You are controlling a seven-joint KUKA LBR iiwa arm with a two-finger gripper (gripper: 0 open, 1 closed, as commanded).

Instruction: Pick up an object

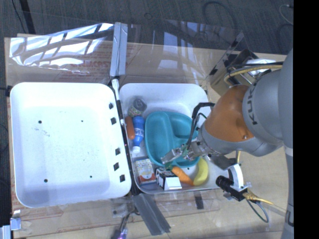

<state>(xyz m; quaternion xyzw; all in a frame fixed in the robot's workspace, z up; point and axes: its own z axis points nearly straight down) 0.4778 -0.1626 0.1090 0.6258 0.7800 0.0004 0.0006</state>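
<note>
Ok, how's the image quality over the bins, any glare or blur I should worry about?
Camera view: strong glare on the clear sheet behind the bins; the left bin is nearly washed out white. The right bin is evenly lit, its teal bowl and banana readable. The gripper looks soft over clutter, so its fingers are hard to read.

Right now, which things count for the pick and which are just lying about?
For the pick: gripper; right bin; teal bowl; banana; carrot; blue bottle.
Lying about: left bin; clear plastic sheet.

White left bin (30, 148) beside clear plastic sheeting (60, 46).
</note>
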